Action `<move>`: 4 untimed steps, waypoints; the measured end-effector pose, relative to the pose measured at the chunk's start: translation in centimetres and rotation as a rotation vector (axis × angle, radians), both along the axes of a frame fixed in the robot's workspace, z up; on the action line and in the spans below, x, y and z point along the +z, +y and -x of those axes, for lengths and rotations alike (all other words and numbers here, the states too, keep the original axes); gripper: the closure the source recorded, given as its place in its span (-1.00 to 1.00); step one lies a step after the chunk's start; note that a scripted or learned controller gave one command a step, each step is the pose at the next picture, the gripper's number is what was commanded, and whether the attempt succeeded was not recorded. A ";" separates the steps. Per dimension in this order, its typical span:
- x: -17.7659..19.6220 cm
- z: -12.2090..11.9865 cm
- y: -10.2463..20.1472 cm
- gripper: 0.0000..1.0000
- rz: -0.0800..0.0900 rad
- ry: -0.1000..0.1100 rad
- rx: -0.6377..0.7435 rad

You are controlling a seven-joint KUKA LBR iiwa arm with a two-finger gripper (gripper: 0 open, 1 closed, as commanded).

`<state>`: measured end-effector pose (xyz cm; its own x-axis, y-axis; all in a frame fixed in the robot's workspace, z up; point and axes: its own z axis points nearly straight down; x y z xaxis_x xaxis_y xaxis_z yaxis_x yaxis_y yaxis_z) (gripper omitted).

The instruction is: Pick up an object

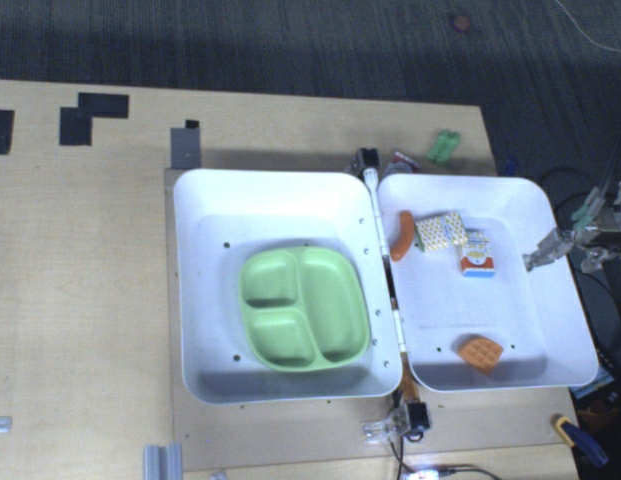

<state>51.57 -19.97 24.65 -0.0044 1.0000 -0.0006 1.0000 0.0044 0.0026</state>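
Observation:
The right bin (550, 363) holds an orange sausage (401, 235) by its left wall. Beside the sausage lies a speckled box (441, 231), with a small red, white and blue carton (476, 257) just right of it. An orange waffle piece (481, 352) lies near the front wall. My gripper (564, 262) hangs over the bin's right rim, to the right of the carton. It is open, nothing is between its fingers, and it touches none of the objects.
The left bin (205, 268) holds a green divided plate (303, 306). A green object (444, 146) lies on the bench behind the right bin. Clips and cables sit at the bins' shared rim, back (368, 160) and front (405, 420).

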 end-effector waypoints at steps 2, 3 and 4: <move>-16.2 -6.9 5.8 -1.00 -0.001 -0.004 0.001; -14.9 -7.1 5.8 1.00 0.001 -0.010 0.002; -16.0 -10.3 0.9 1.00 0.001 -0.004 -0.002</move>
<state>61.87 -19.11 8.62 -0.0021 1.0000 -0.0021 1.0000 0.0021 0.0063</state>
